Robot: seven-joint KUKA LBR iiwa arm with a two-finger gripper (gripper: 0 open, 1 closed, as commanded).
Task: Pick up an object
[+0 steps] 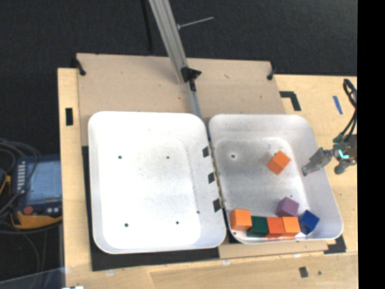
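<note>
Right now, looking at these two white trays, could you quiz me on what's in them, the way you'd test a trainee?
1. True or false: the lone orange cube lies in the right bin.
2. Which block sits nearest the blue cube? A) the green cube B) the purple block C) the lone orange cube
3. Fill in: the gripper hovers at the right bin's ____ edge.

Key:
1. True.
2. B; the purple block lies just up and left of the blue cube, while the green cube sits further along the bottom row.
3. Right; it is beside the lone orange cube, not touching it.
</note>
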